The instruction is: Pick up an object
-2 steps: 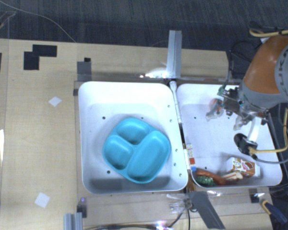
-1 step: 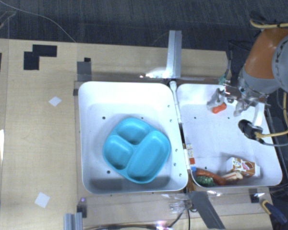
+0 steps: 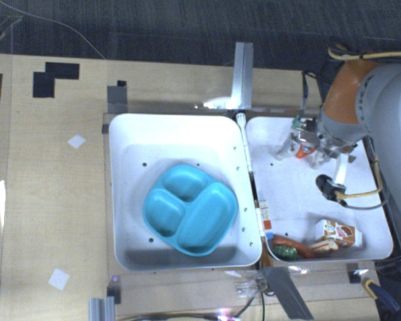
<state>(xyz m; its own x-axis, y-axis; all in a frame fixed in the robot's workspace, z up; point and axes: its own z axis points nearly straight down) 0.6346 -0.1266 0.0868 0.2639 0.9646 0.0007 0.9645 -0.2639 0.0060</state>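
Note:
A blue divided plate lies in the middle of the left bin. In the right bin, a small brown and white packet lies near the front right corner. A green and red item and a thin brown piece rest against the front wall. My gripper hangs over the back part of the right bin, well apart from these objects. The grey arm with its orange band comes in from the right.
A black plug on a yellow cable hangs from the arm over the right side of the right bin. A metal post stands behind the divider between the bins. Black markers lie on the wooden bench to the left.

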